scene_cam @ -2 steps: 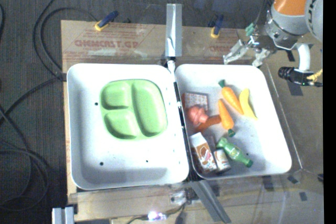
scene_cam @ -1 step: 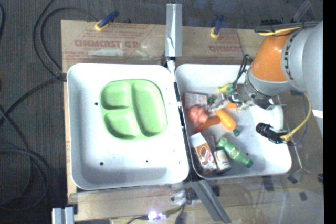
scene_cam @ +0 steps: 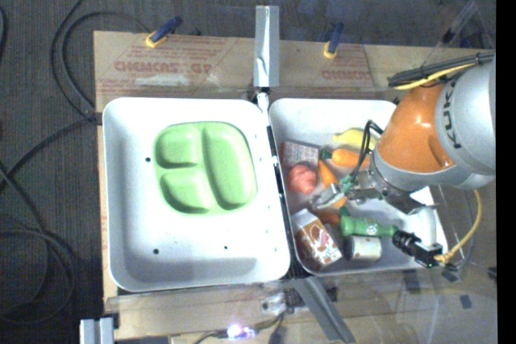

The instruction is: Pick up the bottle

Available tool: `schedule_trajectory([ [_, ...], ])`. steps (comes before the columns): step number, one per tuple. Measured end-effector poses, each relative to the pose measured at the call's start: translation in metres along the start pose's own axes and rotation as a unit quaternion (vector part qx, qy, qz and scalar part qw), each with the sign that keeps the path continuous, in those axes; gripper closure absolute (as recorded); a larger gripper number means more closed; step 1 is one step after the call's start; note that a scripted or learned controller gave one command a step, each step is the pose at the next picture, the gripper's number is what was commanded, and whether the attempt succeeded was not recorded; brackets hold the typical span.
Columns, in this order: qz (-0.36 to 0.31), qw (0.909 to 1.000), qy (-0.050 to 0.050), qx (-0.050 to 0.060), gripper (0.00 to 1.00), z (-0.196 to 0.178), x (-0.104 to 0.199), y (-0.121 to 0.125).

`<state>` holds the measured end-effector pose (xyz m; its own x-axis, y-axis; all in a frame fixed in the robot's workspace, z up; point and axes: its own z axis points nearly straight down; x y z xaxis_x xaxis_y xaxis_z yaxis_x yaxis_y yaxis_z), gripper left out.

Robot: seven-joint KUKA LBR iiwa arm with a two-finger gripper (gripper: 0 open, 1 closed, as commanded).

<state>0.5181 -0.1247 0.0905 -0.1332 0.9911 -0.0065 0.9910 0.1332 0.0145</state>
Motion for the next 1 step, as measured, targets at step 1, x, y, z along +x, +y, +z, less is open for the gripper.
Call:
schedule_trajectory([
  [1, 0.07, 0.9975, 0.004, 0.008, 0.0, -0.0058, -0.0308, -0.0384],
])
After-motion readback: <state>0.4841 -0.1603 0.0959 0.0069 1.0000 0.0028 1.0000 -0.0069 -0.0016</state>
